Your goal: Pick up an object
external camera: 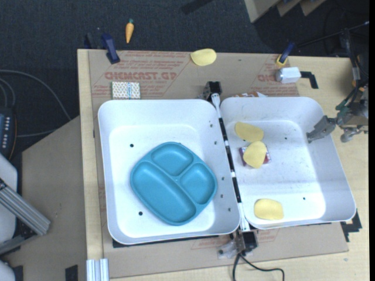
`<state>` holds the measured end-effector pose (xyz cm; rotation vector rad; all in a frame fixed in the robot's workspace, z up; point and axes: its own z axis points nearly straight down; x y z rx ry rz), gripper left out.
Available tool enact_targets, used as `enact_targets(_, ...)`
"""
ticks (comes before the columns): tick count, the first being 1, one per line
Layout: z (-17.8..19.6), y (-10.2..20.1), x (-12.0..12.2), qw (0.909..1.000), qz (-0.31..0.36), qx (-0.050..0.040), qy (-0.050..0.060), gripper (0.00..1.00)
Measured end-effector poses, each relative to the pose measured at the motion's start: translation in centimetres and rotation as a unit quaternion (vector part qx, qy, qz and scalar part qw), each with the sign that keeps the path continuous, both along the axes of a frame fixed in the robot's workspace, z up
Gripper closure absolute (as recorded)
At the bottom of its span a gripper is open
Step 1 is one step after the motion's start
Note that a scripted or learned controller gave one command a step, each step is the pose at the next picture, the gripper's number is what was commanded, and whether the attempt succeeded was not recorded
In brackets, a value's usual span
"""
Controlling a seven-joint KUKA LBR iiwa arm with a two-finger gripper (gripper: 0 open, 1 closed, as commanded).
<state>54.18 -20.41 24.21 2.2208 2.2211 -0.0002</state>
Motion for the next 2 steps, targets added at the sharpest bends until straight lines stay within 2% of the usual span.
enact_targets(1, -4.8, 6.1, 6.0, 1.0, 0.001, 0.0003, 0.0, 0.0)
enact_targets(2, -11.4, 11.0, 5.7, 1.0, 0.0, 0.0009, 0.001, 0.0)
